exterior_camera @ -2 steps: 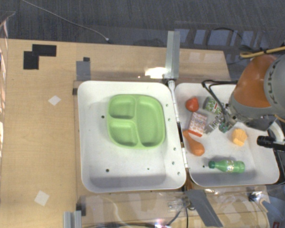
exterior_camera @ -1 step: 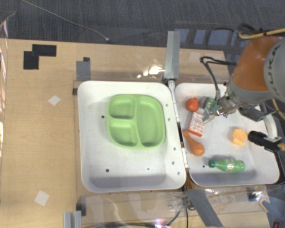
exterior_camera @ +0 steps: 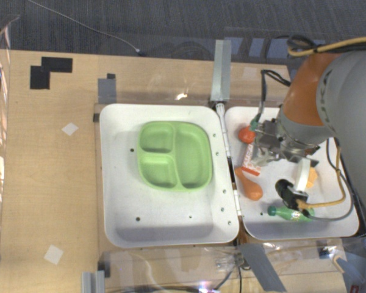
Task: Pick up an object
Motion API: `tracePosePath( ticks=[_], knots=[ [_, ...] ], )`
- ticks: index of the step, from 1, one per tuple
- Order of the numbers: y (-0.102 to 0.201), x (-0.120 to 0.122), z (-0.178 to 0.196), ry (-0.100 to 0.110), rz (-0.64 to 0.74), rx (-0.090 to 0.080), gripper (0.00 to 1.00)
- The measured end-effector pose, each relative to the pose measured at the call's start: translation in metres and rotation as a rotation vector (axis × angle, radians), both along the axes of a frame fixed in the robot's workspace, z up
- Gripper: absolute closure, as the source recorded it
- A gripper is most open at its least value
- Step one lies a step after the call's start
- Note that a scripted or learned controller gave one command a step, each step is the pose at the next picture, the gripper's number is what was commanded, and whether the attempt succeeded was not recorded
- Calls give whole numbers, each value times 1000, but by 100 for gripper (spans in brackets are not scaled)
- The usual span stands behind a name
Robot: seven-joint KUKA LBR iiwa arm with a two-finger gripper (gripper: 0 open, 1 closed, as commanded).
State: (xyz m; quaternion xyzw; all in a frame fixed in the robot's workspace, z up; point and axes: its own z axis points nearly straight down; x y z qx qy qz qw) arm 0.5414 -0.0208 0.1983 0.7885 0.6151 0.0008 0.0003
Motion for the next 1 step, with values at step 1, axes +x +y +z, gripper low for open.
tracePosePath(
  ticks=[1],
  knots=[
    [77, -20, -15, 3, -443, 2, 100]
  ],
)
